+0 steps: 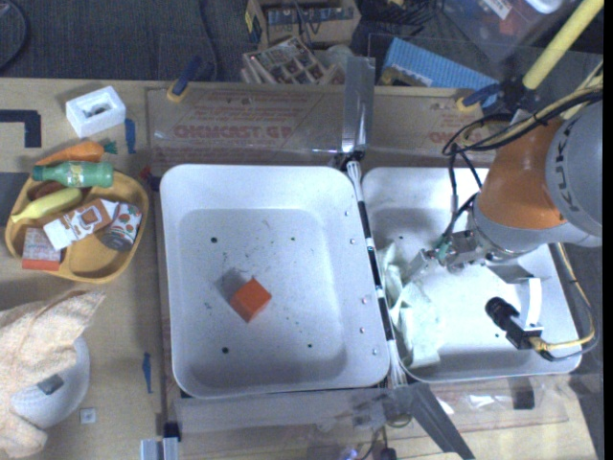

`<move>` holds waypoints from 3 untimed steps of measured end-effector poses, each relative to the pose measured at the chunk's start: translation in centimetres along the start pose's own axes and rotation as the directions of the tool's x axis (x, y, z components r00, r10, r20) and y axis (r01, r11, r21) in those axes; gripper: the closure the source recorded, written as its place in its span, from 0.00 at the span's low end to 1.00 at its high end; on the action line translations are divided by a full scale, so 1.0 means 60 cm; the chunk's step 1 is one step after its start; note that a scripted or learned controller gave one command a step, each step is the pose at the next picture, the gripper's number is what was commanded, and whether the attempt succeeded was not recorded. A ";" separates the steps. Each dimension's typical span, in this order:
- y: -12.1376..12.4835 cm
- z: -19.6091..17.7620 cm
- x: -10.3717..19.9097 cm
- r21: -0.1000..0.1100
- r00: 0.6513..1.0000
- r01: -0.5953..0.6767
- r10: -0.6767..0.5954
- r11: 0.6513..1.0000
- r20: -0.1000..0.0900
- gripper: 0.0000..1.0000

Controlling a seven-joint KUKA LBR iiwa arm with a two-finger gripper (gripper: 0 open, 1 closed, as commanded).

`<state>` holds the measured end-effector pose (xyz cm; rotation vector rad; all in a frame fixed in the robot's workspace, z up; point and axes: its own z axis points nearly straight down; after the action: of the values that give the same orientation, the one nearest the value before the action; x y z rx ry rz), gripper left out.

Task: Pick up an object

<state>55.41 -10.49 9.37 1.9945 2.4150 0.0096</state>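
The orange block [252, 299] sits alone in the left bin [192, 199], well apart from the gripper [414, 268] low in the right bin [450, 348] by pale things [414, 316], so picking up is not done.

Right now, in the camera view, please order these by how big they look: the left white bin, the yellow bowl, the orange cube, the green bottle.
1. left white bin
2. yellow bowl
3. green bottle
4. orange cube

The bottle and cube look close in size; the bottle is longer, so that order is unsure.
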 end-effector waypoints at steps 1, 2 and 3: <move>0.081 0.003 -0.008 -0.004 0.987 -0.162 0.162 0.987 0.002 0.00; 0.071 -0.045 -0.096 0.008 0.988 -0.153 0.153 0.988 0.000 0.00; 0.075 -0.169 -0.176 0.008 0.941 -0.339 0.339 0.941 0.003 0.00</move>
<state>61.73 -20.00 19.57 2.3849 2.0394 0.0005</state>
